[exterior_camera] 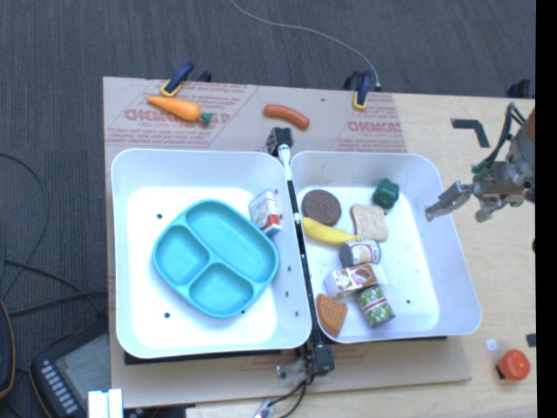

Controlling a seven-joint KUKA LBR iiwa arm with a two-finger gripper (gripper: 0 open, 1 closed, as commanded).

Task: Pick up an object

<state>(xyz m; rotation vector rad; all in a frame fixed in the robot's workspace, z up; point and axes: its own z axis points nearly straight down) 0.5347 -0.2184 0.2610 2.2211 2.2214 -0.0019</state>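
The gripper [452, 200] hangs at the right edge of the right bin [452, 268], just over its rim, with nothing between its fingers; whether they stand wide or narrow cannot be told from this slant. All the objects lie to its left, inside the right bin. Nearest is a dark green block [386, 192] near the bin's upper wall, apart from the gripper with bare white floor between them. Left of it sits a round brown cookie [322, 205], and between the two, a little lower, a slice of toast [372, 223]. A banana [325, 232] lies beside the toast, its end near a small can [361, 253]. Below that come a brown carton [352, 279], a green can [376, 306] and a waffle-like biscuit [331, 314] against the divider; these crowd close together, touching or nearly so.

The left bin [130, 259] holds a blue divided plate [216, 258] and a small milk carton [266, 212] just beside its upper right corner. On the board behind the bins rest a carrot [177, 109] and a sausage [286, 116], with a clamp [362, 90] at the board's far edge. An orange cap [513, 366] sits on the bench at lower right
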